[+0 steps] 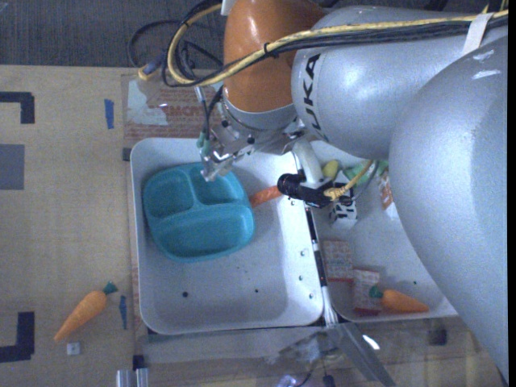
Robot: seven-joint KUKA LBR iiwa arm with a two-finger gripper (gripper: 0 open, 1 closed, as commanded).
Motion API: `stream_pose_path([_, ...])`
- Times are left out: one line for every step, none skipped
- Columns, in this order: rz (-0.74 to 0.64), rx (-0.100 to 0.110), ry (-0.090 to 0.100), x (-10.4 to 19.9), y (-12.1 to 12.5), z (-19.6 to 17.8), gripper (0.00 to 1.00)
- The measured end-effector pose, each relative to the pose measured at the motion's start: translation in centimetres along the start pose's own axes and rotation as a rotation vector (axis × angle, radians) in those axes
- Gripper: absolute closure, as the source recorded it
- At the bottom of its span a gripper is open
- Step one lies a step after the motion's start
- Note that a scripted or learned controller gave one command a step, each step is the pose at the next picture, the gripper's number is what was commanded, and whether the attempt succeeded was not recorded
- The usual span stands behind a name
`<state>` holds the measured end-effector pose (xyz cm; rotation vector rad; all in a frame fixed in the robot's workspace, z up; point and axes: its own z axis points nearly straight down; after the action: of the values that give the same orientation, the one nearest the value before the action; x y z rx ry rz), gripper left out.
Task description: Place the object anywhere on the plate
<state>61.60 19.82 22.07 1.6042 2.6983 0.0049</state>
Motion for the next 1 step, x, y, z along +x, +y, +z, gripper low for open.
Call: stream_pose_path([0.0,0.0,0.0,0.02,0.0,0.01,0.0])
